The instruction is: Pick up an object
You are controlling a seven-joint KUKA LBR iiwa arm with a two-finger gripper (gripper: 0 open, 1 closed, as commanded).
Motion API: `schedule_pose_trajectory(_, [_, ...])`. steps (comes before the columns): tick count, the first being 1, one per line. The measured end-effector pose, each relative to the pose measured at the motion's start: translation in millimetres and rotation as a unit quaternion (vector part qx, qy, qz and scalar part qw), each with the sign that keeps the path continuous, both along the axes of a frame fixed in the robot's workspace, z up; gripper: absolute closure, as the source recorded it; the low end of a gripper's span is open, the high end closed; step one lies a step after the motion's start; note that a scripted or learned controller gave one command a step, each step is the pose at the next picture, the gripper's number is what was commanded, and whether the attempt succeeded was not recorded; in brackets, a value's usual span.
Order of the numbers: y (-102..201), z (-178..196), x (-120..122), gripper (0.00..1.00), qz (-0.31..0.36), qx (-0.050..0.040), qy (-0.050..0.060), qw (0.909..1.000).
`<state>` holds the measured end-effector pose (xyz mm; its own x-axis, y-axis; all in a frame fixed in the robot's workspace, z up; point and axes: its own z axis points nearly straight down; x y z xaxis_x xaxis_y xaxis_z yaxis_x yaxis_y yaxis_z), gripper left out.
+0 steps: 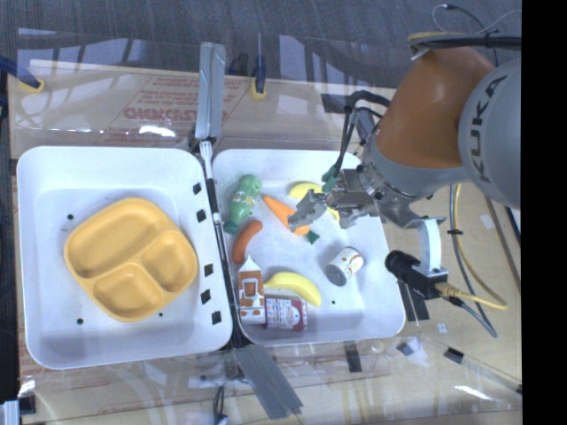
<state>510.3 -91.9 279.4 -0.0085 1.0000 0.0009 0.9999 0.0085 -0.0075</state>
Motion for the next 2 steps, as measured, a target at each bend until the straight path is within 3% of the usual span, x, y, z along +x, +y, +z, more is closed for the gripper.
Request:
schedule_pose_trajectory(1, [-29.0, -70.0, 75.9, 0.0, 0.035, -0.0004, 0.0, 0.9994])
schedule_pose_trajectory(2, [-56.6, -189.1, 102.0, 0.0, 0.105, 0.0004, -0.002, 0.9945])
